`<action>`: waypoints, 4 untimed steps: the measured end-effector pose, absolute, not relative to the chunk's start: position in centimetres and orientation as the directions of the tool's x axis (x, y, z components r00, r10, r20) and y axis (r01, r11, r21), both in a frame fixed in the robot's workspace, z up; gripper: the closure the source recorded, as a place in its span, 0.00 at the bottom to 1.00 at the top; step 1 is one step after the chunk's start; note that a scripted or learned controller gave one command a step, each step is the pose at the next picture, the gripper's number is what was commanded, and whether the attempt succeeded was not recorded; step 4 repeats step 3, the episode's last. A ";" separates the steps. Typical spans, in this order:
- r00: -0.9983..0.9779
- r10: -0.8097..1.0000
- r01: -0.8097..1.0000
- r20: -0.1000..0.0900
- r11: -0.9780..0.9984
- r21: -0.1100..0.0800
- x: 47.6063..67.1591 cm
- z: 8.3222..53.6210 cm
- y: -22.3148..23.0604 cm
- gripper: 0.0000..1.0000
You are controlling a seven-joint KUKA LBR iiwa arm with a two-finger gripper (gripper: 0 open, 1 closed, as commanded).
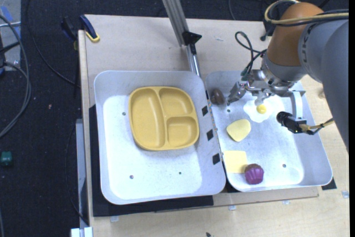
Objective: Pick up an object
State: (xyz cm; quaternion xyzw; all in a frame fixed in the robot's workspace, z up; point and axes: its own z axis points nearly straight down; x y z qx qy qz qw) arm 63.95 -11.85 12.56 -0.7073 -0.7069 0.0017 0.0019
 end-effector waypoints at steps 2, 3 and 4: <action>0.001 1.000 1.000 -0.005 -0.001 0.010 64.3 10.7 -12.0 1.00; -0.001 1.000 1.000 -0.001 0.001 0.007 65.2 16.5 -12.5 1.00; -0.001 1.000 1.000 -0.001 0.001 0.007 65.2 16.5 -12.5 1.00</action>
